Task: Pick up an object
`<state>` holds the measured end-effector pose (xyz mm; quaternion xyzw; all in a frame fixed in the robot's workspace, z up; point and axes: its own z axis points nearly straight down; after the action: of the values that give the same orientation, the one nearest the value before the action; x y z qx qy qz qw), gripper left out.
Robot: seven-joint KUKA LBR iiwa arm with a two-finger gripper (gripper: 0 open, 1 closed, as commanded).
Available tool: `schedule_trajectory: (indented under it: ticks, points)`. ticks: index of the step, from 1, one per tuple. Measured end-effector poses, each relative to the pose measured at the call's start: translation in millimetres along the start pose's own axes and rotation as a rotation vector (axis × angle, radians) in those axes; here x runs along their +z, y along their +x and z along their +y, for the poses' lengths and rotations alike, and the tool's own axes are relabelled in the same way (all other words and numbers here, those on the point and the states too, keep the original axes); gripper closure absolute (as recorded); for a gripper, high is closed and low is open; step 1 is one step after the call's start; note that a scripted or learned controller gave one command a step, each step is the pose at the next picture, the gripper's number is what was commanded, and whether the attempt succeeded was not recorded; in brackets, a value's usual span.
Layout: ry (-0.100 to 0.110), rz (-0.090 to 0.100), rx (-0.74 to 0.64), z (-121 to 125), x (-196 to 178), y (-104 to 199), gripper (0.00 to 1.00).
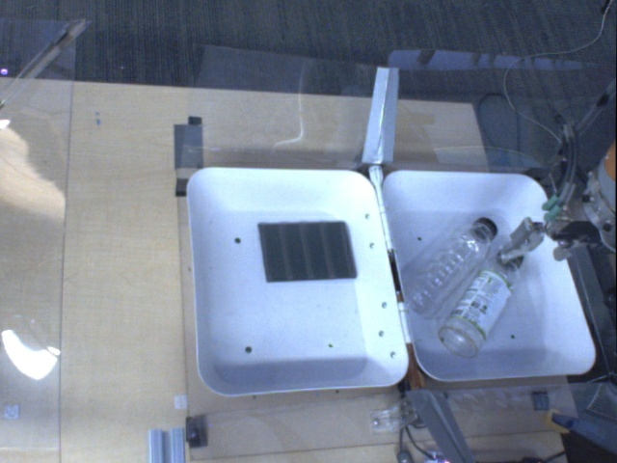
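Hand (536, 238), its fingers apart, hangs low in the right bin (569, 355) beside two clear bottles (461, 283) lying crossed, apparently lining up a grab.

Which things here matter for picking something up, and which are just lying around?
For the job:
clear bottle with dark cap
labelled clear bottle
tool, hanging over the right bin

Lying about:
dark ribbed pad in the left bin
metal divider bar
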<state>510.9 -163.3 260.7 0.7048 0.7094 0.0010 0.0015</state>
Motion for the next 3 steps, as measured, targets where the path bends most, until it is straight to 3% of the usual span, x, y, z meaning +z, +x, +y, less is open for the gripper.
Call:
schedule_trajectory:
  ticks: [1, 2, 3]
  points:
    - [-0.005, -0.003, 0.047, -22.0, -38.1, -42.8, 0.0]
    - [-0.006, -0.002, 0.163, -21.2, -83.6, -4.4, 0.0]
    - [0.001, 0.0, 0.421, -20.2, -0.7, -30.0, 0.0]
